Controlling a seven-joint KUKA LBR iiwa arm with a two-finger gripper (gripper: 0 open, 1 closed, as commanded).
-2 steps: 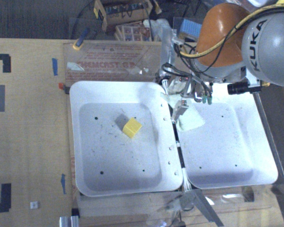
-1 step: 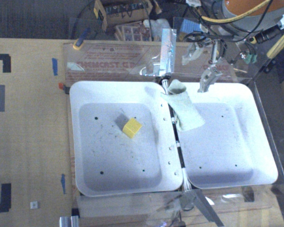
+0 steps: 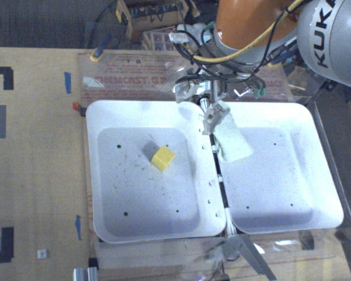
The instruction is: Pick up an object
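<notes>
Above the seam between the bins: gripper (image 3: 212, 117) clenched on a pale cloth (image 3: 231, 143), lifted so it drapes over the right bin (image 3: 316, 157) | yellow block (image 3: 162, 158) sits untouched in the left bin (image 3: 105, 127) | pick looks made.

Gripper (image 3: 211, 117) sits over the seam between the two bins, pale cloth (image 3: 231, 142) pinched in its fingers and draping into the right bin (image 3: 292, 215). Yellow block (image 3: 162, 158) lies left of the seam, mid left bin (image 3: 105, 215).
</notes>
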